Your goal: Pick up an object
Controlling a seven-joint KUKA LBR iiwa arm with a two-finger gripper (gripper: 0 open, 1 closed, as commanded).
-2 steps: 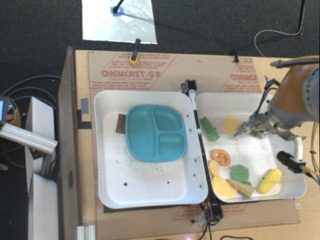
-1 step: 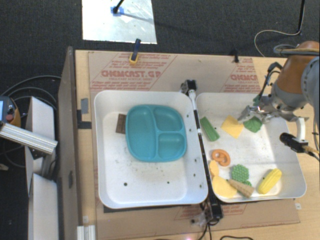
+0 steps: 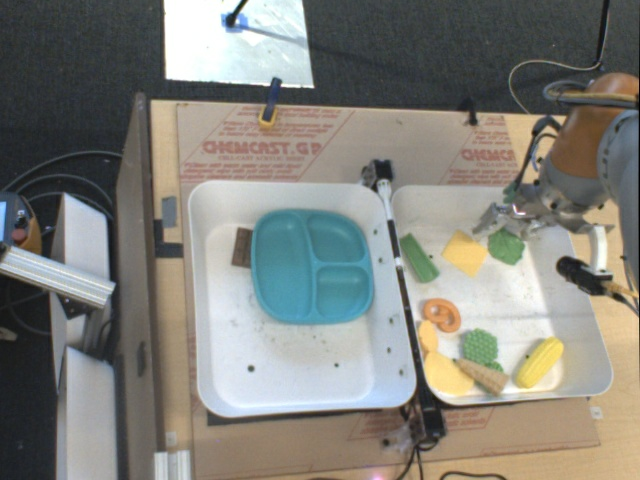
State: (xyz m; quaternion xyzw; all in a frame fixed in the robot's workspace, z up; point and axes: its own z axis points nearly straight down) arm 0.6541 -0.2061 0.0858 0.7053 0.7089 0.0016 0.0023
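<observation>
Objects (image 3: 466, 254) near "CHEMCAST" board (image 3: 262, 148).

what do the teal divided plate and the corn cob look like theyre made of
Teal plate: looks like moulded plastic, with an even colour, rounded compartment ridges and a soft satin sheen. Corn cob: probably toy plastic or rubber, uniformly bright yellow with a moulded kernel texture; the view is too coarse to tell hard from soft.

One fixed camera looks down at a slant on the bench (image 3: 300, 133) and both bins (image 3: 300, 393), from some height.
</observation>
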